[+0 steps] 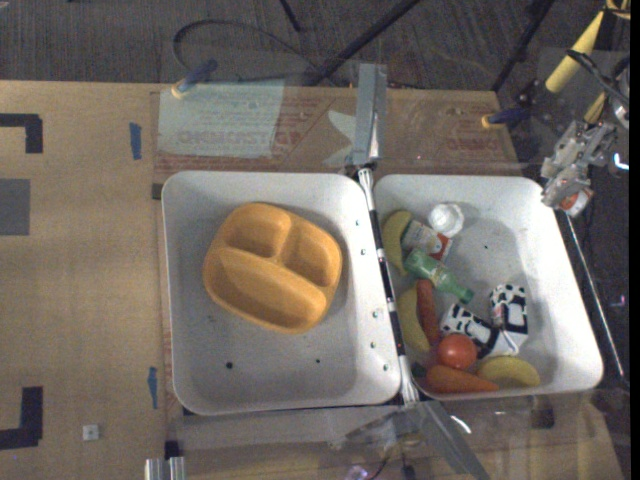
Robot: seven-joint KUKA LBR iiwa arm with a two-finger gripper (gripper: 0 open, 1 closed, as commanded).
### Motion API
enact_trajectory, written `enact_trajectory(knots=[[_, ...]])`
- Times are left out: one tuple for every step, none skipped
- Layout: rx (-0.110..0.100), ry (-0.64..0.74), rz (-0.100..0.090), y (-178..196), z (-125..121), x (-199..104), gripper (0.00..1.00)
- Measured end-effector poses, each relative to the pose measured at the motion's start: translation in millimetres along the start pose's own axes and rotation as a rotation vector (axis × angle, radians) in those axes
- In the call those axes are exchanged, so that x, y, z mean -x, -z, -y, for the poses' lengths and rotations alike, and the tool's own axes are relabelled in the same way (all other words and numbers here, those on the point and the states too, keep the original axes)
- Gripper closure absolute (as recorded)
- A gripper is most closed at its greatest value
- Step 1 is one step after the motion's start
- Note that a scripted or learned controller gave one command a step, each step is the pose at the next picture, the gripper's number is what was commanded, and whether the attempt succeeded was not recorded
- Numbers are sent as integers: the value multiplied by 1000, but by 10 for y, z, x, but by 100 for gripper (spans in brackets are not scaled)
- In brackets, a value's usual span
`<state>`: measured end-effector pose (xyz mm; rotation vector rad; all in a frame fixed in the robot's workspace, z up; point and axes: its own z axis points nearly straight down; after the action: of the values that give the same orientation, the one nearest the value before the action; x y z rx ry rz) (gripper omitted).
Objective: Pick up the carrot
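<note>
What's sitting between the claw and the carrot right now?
The claw sits at the right bin's upper right edge; the carrot lies along its near wall. On the line between them lies the black-and-white toy, while a tomato presses against the carrot. From above, nothing covers it.

The tool point(572, 173) was a small pale grey assembly of blocky segments with a reddish-orange patch at its lower tip. Thin dark cables ran from its upper end.

Two bins point(190, 193), one tray point(272, 265) (orange)
</note>
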<state>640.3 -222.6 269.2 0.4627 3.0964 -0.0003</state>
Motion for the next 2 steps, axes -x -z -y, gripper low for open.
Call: enact_trajectory(knots=[[2,656,1,332,-15,39,100],[7,1109,-5,-30,-49,127,100]])
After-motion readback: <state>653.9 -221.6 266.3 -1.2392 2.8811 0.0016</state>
